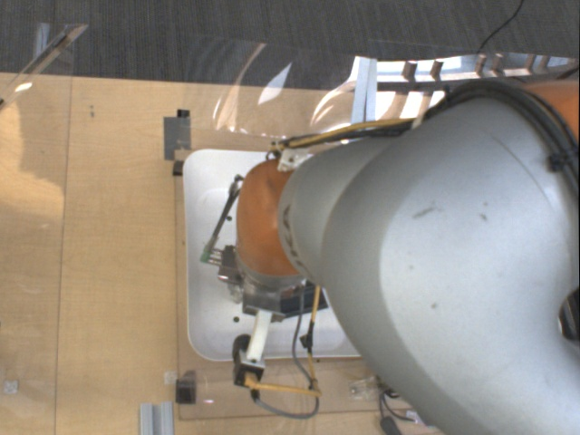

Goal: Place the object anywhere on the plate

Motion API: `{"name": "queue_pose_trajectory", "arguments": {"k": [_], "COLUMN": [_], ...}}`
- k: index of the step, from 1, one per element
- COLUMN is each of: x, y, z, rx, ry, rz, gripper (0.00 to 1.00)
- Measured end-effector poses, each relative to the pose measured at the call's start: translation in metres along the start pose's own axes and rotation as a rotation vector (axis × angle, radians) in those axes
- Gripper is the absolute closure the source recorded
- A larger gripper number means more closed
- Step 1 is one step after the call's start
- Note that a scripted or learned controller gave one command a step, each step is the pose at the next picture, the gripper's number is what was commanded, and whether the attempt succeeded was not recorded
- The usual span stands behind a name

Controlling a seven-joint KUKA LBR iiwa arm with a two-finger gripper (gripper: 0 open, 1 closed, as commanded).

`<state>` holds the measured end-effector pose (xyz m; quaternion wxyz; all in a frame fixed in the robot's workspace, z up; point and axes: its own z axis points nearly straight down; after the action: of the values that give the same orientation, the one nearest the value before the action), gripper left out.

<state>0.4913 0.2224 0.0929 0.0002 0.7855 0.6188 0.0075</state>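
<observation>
While the grey arm (453, 252) fills the 3 o'clock half, its orange band (258, 216) and wrist hang over the white bin (201, 243). Neither the gripper's state nor the object's and plate's places can be told.

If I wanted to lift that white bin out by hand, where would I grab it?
Probably along the white bin at its long left rim, reaching in from the view's left: that rounded lip lies bare, while the arm hangs over the rest. The black brackets at its corners may pin it down.
</observation>
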Motion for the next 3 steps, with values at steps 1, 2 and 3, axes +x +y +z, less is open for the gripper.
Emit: {"name": "queue_pose_trajectory", "arguments": {"k": [1,2,3], "x": [-0.044,-0.004,-0.051], "y": [0.008,0.001,0.010], "z": [-0.076,0.000,-0.091], "rx": [0.008,0.000,0.007], "ry": [-0.006,-0.002,-0.006], "rz": [-0.438,-0.244,-0.580], "gripper": [1.00,1.00,1.00]}}
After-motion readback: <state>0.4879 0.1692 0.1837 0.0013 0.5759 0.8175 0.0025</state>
